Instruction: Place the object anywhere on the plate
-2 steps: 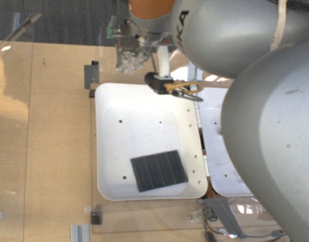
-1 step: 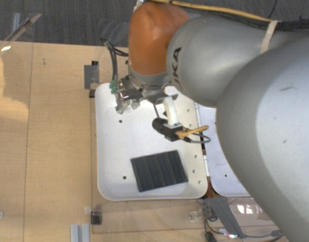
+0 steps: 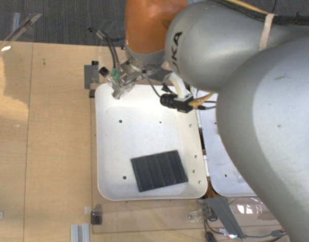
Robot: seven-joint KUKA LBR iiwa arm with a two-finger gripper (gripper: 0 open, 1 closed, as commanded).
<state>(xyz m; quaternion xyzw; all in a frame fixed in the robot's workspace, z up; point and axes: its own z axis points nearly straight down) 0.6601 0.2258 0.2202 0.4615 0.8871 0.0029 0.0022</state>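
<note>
The big grey arm (image 3: 255, 100) hides 1 bin (image 3: 230, 185). Whether the pincer (image 3: 119, 87) is open cannot be told. It may miss the dark plate (image 3: 158, 171), far below it.

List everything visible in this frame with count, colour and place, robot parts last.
bins: two, white, side by side on the bench; the right one largely covered by the arm
ridged plate: one, dark grey, flat in the left bin, near its front right corner
bench: one, light wood, under both bins
floor: dark grey, beyond the bench
arm: one, grey with an orange band, reaching in from the right
gripper: one, over the left bin's far left corner
</note>
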